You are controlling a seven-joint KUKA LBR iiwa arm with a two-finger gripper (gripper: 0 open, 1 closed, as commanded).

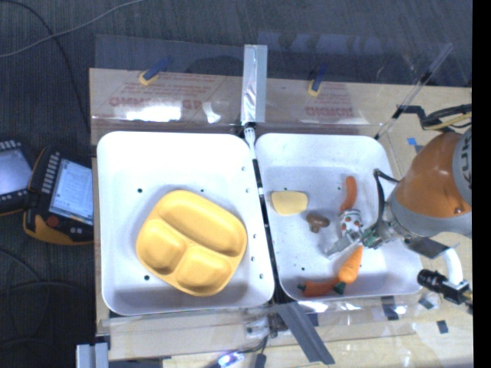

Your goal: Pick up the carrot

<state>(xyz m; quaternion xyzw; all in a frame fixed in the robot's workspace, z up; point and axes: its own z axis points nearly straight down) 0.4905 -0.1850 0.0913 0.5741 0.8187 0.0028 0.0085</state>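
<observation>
The arm (433, 182) reaches in from the right of the frame, orange band showing, and its gripper (354, 240) sits low in the right bin (322, 148), right among the clutter. And the carrot (350, 264)? It lies in the lower right part of that bin, a short orange piece tilted up toward the gripper, its top end touching or just under the metal fingers. Whether those fingers are spread or pinched, I cannot tell from this angle; nothing shows clearly between them, so I would not call this a hold.

Look at the crowd around it. A small spotted white-and-red piece (350, 221) is just above the gripper, a brown lump (317, 221) is to its left, a long thin orange-red piece (349, 192) stands higher up, and a pale yellow block (289, 202) lies near the divider. Along the lower edge a dark reddish strip with a green end (322, 287) rests just beside the carrot's lower tip. Over in the left bin (123, 167), the big yellow tray (192, 240) is well apart from all this.

The risks, as I judge them: the fingers meet the carrot near its end, not its middle, so a squeeze could let it pivot or slip out. The spotted piece is close enough to get pinched instead. And the strip could be dragged along.
</observation>
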